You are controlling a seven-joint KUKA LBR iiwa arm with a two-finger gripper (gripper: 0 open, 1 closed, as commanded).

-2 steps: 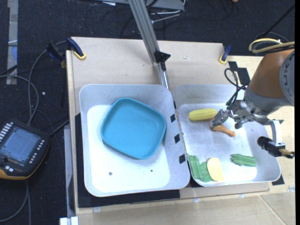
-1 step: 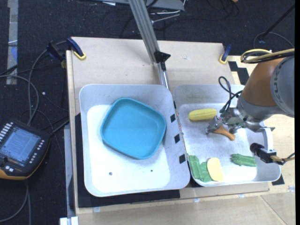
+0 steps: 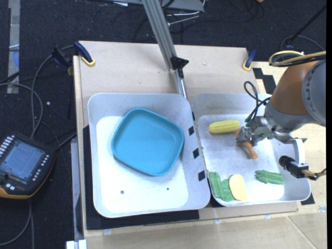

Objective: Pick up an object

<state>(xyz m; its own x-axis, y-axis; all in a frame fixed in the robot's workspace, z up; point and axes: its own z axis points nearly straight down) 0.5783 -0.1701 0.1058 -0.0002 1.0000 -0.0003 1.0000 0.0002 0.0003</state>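
Note:
My gripper [image 3: 246, 140] is down inside the right bin [image 3: 213, 104], over a small orange carrot-like piece [image 3: 251, 150] that lies at its fingertips. A yellow corn cob [image 3: 224, 126] lies just left of the gripper, apart from it. Near the bin's front edge lie a green pod [image 3: 269, 177], a pale yellow slice [image 3: 238, 187] and a green leafy piece [image 3: 220, 185]. Whether the orange piece sits between the fingers is not visible.
The left bin [image 3: 101, 139] holds a blue square plate [image 3: 148, 141]. A grey metal pole [image 3: 162, 29] slants from the top down to the gap between the bins. Clamps sit at the bench's back corners. A handheld pendant [image 3: 23, 165] lies on the floor at left.

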